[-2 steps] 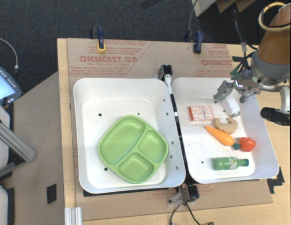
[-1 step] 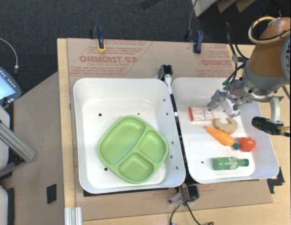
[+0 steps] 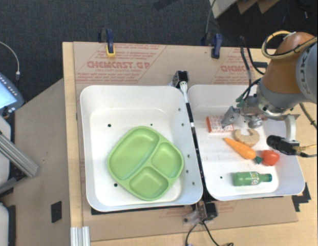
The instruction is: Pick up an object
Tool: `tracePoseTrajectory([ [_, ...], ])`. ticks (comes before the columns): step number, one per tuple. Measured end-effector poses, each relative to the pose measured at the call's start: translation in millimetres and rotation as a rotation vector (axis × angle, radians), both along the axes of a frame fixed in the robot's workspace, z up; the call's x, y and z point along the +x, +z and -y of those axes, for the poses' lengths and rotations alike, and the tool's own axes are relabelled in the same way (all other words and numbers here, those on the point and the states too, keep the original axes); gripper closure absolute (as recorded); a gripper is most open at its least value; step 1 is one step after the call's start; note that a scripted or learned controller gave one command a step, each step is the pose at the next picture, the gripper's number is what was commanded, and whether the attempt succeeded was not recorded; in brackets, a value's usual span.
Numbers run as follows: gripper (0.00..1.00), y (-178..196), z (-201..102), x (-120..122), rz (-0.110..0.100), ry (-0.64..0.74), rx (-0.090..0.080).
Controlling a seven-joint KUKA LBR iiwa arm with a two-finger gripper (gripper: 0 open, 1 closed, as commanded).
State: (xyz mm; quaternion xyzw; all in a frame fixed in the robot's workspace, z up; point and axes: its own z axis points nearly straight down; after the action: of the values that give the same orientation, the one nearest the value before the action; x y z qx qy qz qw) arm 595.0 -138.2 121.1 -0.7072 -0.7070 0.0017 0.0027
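Observation:
My gripper (image 3: 243,121) hangs low over the back of the right bin (image 3: 287,188), open, with nothing between its fingers. Just below it lies a tan ring-shaped bagel (image 3: 247,136). A small white and red box (image 3: 215,124) rests to the gripper's left, close to one fingertip (image 3: 230,118). An orange carrot (image 3: 240,148) lies slantwise in front of the bagel, with a red tomato (image 3: 271,158) at its right end. A green bottle (image 3: 251,178) lies on its side near the bin's front.
The left bin (image 3: 92,137) holds a green divided plate (image 3: 145,162). A black rod (image 3: 190,122) runs along the ridge between the bins. A black cable connector (image 3: 282,144) hangs from the arm over the right bin's right side.

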Motion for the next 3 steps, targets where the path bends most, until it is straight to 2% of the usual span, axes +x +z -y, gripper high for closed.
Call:
tracePoseTrajectory([
  [1,1.0,13.9,0.5,1.8,0.007,0.0,-0.002],
  [3,1.0,135.3,-4.2,-7.0,0.015,0.002,-0.004],
])
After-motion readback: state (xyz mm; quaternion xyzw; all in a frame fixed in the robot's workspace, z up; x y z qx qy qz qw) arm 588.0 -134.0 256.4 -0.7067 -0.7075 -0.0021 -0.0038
